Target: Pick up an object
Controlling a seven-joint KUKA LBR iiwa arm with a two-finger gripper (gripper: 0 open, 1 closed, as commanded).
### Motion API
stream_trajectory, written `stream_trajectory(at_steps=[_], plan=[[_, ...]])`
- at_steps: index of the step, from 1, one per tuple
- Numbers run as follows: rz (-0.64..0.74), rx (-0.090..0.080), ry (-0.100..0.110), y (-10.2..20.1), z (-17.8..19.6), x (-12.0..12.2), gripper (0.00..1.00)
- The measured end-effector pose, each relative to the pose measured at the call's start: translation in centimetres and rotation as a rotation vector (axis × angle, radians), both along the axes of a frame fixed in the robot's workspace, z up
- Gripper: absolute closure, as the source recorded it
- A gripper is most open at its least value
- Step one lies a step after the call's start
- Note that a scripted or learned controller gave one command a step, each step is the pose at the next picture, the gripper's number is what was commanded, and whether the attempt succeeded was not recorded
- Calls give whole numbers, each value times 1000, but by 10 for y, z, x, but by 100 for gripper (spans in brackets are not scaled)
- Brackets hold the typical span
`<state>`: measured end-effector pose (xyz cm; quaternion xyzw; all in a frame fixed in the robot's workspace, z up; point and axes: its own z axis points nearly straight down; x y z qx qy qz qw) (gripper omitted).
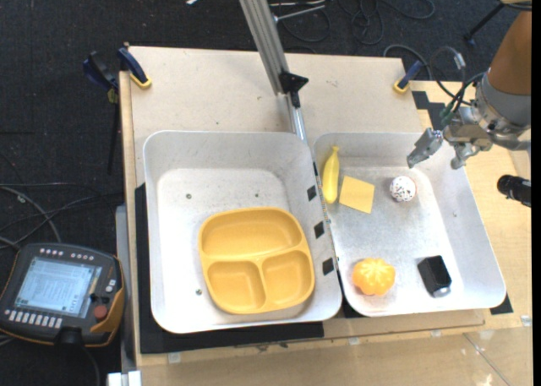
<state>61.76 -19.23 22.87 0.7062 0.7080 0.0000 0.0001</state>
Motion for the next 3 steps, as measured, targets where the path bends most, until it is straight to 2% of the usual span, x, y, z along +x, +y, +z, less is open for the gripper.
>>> stream_trajectory(at_steps=[1, 3], plan=[[1, -1, 1, 0, 0, 0, 0], [-3, 1, 7, -2, -125, -10, 0]])
